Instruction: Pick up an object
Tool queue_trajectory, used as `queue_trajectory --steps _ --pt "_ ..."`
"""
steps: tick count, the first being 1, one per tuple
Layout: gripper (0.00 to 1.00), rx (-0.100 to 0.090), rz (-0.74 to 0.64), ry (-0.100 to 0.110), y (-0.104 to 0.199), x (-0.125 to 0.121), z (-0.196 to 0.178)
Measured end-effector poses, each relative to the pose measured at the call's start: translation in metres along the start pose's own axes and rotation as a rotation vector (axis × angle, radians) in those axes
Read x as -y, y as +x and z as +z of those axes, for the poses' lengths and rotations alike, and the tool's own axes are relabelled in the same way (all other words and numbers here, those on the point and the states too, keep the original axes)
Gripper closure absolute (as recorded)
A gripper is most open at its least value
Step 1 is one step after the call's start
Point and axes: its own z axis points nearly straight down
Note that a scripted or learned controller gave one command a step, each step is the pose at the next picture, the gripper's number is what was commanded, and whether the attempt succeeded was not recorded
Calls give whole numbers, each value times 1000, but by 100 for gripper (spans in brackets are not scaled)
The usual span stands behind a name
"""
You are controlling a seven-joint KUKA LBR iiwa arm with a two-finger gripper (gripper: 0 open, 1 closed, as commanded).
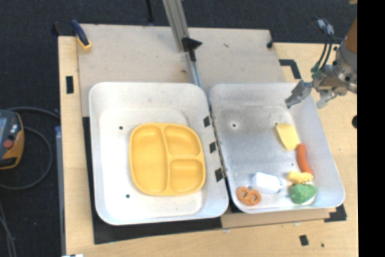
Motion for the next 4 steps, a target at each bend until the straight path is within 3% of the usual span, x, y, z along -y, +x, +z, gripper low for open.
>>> queue_trajectory --steps 2,3,4 --pt "0 1 3 -1 1 2 87" --pt "100 4 3 -8 -1 0 73" --pt "100 2 -1 -9 -2 -2 29"
